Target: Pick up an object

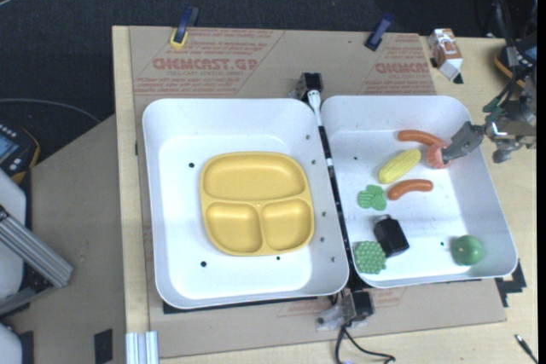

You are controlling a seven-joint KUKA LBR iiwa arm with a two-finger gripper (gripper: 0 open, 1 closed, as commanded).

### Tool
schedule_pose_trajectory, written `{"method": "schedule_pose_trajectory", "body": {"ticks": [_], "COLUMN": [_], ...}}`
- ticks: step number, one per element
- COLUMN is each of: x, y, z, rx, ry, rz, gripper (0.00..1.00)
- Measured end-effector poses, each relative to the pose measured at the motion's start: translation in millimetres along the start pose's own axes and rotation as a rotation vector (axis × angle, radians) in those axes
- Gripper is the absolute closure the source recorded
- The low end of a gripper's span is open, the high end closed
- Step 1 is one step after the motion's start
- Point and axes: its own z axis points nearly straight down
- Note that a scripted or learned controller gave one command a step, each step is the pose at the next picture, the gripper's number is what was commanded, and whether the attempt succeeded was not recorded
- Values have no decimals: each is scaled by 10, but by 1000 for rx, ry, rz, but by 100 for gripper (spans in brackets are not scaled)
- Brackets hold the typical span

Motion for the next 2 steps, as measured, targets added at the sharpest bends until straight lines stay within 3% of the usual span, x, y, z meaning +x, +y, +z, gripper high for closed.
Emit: {"method": "schedule_pose_trajectory", "body": {"ticks": [1, 2], "x": [4, 108], "y": [21, 45], "z": [-62, 480], "rx": [-12, -5], "ry": [-3, 0], "rz": [-3, -4], "gripper": [0, 0]}}
